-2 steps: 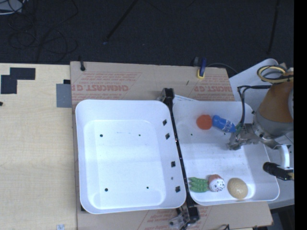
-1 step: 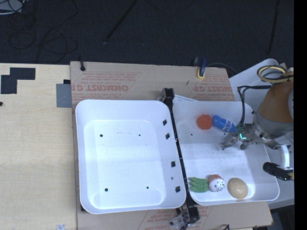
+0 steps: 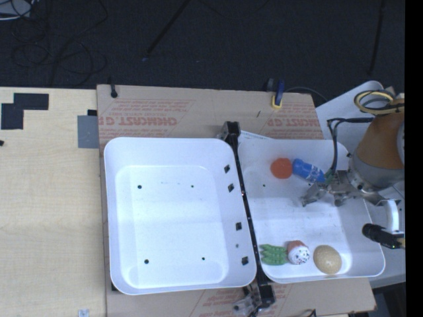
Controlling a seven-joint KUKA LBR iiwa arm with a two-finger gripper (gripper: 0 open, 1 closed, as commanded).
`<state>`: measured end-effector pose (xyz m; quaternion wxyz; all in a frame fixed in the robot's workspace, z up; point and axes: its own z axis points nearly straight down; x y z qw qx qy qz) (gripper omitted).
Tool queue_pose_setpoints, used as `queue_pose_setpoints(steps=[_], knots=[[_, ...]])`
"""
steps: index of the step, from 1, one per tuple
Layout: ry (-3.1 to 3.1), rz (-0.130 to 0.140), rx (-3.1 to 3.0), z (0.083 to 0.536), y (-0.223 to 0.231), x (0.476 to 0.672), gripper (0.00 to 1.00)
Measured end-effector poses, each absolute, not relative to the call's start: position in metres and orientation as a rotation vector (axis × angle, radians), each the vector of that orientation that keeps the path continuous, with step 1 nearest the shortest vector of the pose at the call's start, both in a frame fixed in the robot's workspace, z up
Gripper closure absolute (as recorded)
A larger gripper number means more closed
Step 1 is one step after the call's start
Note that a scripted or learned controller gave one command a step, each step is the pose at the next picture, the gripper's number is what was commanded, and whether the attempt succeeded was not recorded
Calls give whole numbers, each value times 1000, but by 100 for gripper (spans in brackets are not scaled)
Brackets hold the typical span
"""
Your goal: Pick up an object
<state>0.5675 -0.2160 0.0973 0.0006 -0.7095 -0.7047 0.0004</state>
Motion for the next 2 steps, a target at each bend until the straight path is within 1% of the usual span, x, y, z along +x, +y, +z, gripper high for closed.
queue_pose_setpoints(steps=[1, 2], knots=[[-2207, 2, -2232, 107, -218, 567, 100], [-2206, 2, -2233, 107, -218, 567, 0]])
